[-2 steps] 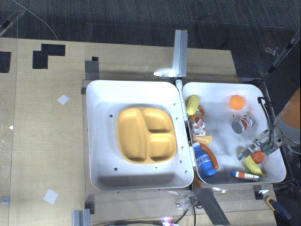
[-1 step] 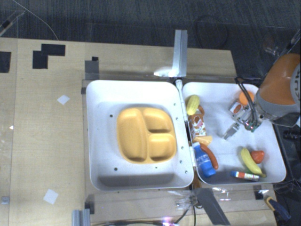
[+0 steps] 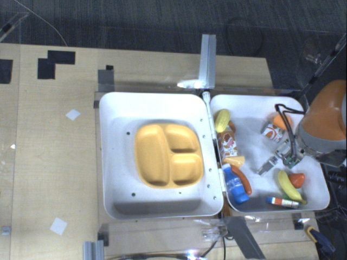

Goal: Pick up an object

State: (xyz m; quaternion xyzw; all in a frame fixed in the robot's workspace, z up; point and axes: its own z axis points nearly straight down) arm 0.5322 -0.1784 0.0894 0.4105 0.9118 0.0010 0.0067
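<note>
- Filling the middle of the left bin (image 3: 111, 145), a yellow divided tray (image 3: 167, 155) lies flat.
- Along the right bin's (image 3: 246, 103) left wall: corn cob (image 3: 222, 120), snack packet (image 3: 228, 143), blue bottle (image 3: 236, 185).
- The banana (image 3: 289, 186) lies near the front right corner, long axis running upper-left to lower-right, a marker (image 3: 282, 201) just below it.
- The gripper (image 3: 274, 162) hangs just left of the banana; whether its jaws are open or closed I cannot tell.

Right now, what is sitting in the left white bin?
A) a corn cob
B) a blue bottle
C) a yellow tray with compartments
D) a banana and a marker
C: the yellow tray with three compartments lies alone in the middle of the left bin, while the banana and blue bottle lie in the right bin.
</note>
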